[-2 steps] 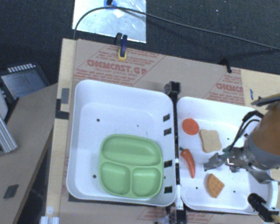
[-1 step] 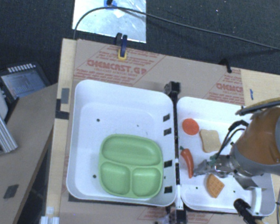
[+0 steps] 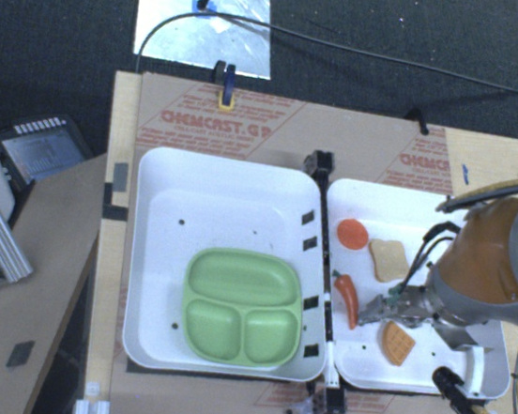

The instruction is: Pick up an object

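Camera view: gripper (image 3: 380,309) low in the right bin (image 3: 406,382), by the red pepper (image 3: 347,298) and waffle (image 3: 397,343); can't tell its grip.

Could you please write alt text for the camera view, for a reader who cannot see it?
The robot arm reaches from the right over the right white bin, its gripper low among an orange disc, a bread slice, a red chili pepper and a waffle piece. The left white bin holds a green divided tray.

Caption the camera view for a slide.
Gripper hovers beside red pepper in right bin; green tray in left bin.
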Tool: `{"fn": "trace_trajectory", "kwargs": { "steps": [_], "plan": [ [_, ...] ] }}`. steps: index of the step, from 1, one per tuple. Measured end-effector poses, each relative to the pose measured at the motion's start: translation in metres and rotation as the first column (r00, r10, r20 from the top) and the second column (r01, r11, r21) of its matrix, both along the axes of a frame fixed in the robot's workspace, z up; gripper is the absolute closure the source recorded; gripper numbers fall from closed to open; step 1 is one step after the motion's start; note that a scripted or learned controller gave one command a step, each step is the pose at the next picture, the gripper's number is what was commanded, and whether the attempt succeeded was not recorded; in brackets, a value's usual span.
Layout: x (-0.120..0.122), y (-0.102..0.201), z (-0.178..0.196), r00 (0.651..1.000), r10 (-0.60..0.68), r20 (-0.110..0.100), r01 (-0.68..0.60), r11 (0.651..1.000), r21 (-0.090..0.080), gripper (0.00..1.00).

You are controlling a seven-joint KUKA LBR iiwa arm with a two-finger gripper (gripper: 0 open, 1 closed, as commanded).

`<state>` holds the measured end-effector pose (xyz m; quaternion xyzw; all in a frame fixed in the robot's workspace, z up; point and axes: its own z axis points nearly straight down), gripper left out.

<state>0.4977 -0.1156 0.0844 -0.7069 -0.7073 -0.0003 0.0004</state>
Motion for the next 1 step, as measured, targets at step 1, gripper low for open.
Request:
{"fn": "trace_trajectory", "kwargs": {
  "steps": [1],
  "plan": [
    [0.0011,0.0,0.0111,1.0,0.0,0.003,0.0,1.0,0.0,1.0]
  ]
}}
